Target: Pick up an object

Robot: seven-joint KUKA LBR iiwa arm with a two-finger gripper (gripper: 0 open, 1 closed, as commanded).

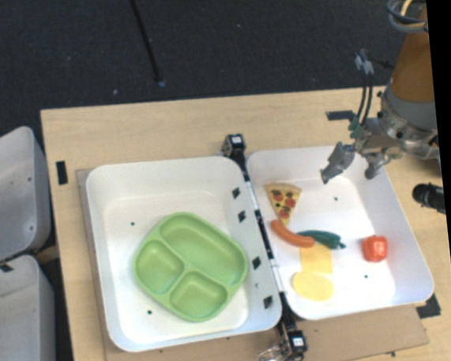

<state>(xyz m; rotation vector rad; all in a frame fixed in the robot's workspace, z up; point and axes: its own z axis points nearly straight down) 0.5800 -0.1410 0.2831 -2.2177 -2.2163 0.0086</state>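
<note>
My gripper (356, 163) hangs over the far right part of the right bin (401, 278), its two fingers spread apart with nothing between them. Below it in that bin lie a pizza slice (284, 199), an orange hot dog (293, 234), a dark green pepper (321, 239), a yellow cheese-like piece (314, 274) and a small red tomato (375, 249). The tomato sits closest to the gripper's line, nearer the front.
The left bin (111, 226) holds a green divided plate (190, 265). A ridge with black clips (256, 236) separates the bins. A grey chair (6, 205) stands at the left. The arm's orange band (411, 66) rises at the right.
</note>
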